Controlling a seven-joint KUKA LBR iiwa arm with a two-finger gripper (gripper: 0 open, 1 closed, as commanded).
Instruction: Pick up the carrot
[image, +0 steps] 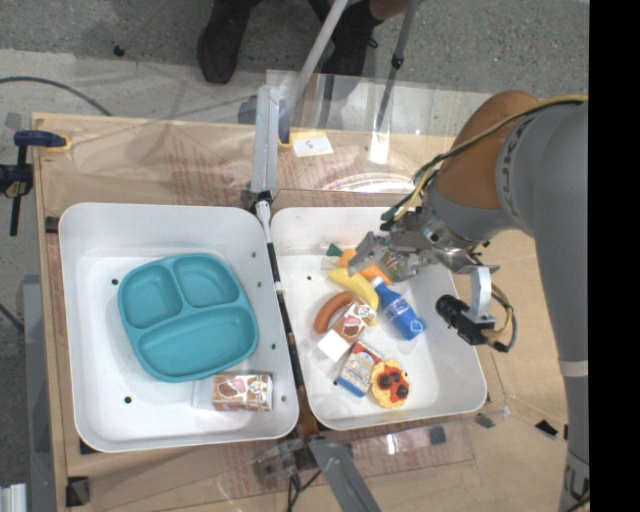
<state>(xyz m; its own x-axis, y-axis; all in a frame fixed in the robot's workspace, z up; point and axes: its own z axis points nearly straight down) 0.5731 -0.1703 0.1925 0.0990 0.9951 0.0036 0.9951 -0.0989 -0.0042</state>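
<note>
The carrot (370, 272) is an orange piece in the upper middle of the right bin (460, 390), partly hidden under the gripper. A small green leafy bit (333, 249) lies just to its left. My gripper (385, 255) hangs low directly over the carrot, among the crowded items. The wrist body blocks the view of its tips. A yellow banana (348, 280) lies against the carrot's left side, and a blue bottle (399, 311) lies just below it.
The right bin also holds a brown sausage (330, 312), three small cartons (356, 371) and a pizza slice (390, 383). In the left bin (80, 300) are a teal divided plate (187, 315) and a carton (242, 391). A black cable clip (462, 318) hangs off the arm.
</note>
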